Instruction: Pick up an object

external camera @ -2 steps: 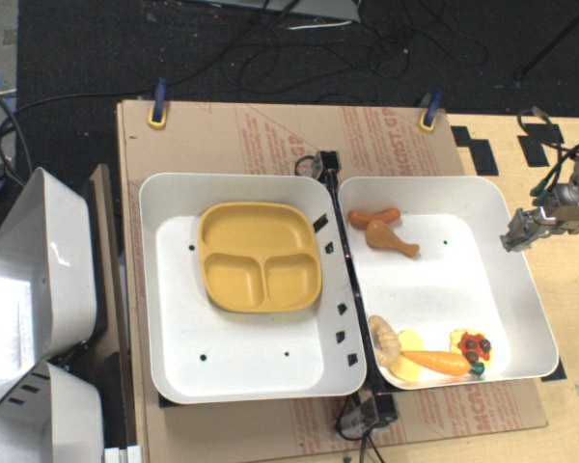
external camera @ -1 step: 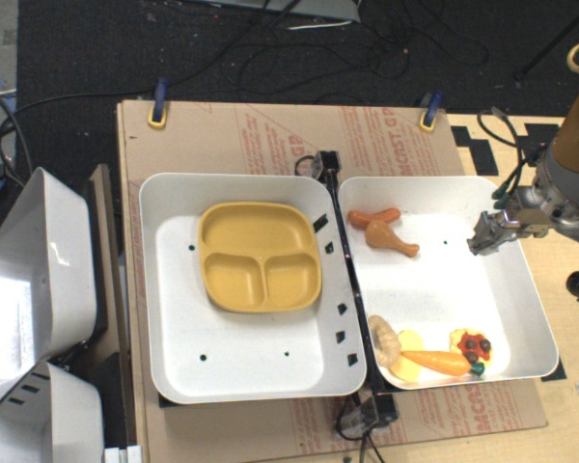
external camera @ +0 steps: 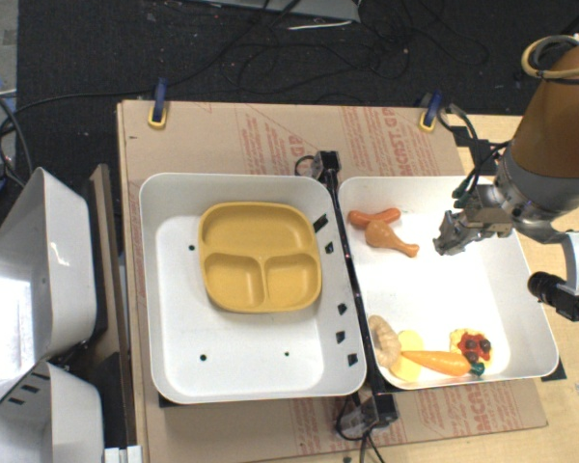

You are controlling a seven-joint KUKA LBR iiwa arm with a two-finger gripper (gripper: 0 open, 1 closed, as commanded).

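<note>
My gripper [external camera: 454, 239] hovers at three o'clock over the glossy white right bin [external camera: 521, 287]; I cannot tell the jaws' state. A moulded yellow divided tray [external camera: 261, 257] fills the left bin [external camera: 169, 287] on the cardboard-topped bench [external camera: 241, 133].

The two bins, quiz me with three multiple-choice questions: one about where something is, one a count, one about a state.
1. Where does the yellow tray lie?
A. left bin
B. right bin
C. on the cardboard

2. How many compartments has the tray?
A. one
B. three
C. five

3. Where is the claw?
A. resting in the tray
B. outside both bins
C. over the right bin, apart from the drumstick

Answers:
1 A, it sits inside the left bin.
2 B, one wide section and two smaller ones.
3 C, white floor shows between claw and drumstick.
</note>
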